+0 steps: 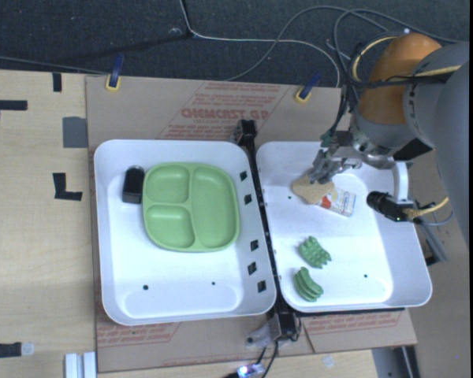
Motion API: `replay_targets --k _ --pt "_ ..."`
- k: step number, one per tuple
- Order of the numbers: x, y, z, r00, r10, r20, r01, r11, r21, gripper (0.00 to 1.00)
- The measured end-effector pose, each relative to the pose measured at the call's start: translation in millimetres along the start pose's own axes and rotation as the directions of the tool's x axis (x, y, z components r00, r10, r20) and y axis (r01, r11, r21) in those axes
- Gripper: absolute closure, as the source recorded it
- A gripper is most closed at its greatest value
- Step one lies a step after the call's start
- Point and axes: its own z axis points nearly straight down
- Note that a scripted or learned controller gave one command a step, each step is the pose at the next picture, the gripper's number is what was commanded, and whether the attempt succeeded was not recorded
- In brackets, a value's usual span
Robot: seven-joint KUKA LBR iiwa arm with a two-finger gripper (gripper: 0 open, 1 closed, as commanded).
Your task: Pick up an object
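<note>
In the right bin (394, 286), toward its far side, the pincer (325, 169) reaches down onto a tan, flattish object (309, 190) lying against a small clear packet with a red and white label (338, 202). Whether the pincer is apart or together cannot be told from this slant. Nearer the front of the same bin lie two ridged green toys (314, 252) (307, 284), close together. The left bin (114, 235) holds a pale green divided plate (191, 207) with a small black block (132, 184) just beside its left edge.
</note>
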Motion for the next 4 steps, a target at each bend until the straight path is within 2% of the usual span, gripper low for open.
replay_targets --k 2,4 --pt "0.6 9.1 -109.4 1.000 0.000 0.001 0.000 1.000 -0.001 1.00" --pt "101.0 3.1 -73.3 1.000 -0.003 0.000 0.003 1.000 0.005 1.00"
